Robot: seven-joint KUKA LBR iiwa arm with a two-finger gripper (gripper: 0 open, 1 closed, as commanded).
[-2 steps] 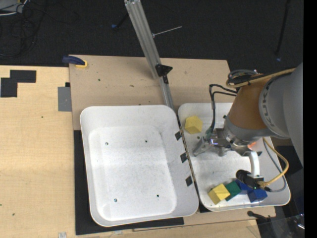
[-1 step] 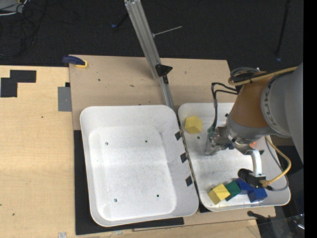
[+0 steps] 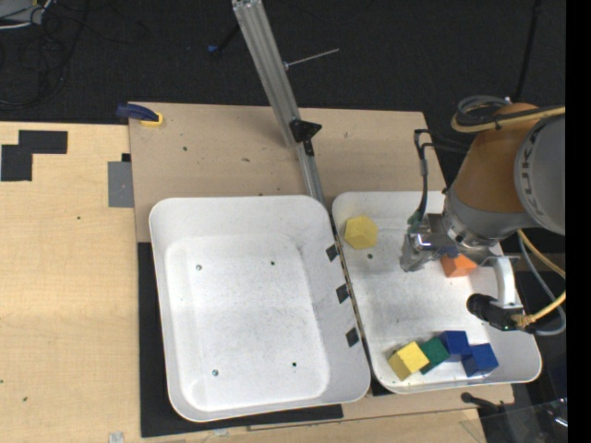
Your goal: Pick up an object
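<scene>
My gripper [image 3: 416,250] hangs over the middle of the right bin [image 3: 383,326], under the grey and orange arm that comes in from the right. An orange block [image 3: 457,266] lies just to the right of it, partly hidden by the wrist. A yellow block [image 3: 360,233] sits near the bin's back left corner, left of the gripper. At the front of the bin lie a yellow block [image 3: 407,360], a green block [image 3: 433,352] and two blue blocks [image 3: 455,342] [image 3: 479,361] in a cluster.
The left bin [image 3: 175,238] stands beside the right one, with black clips along the shared edge. A slanted aluminium rail [image 3: 273,72] rises behind the bins. Cables hang off the arm at the right.
</scene>
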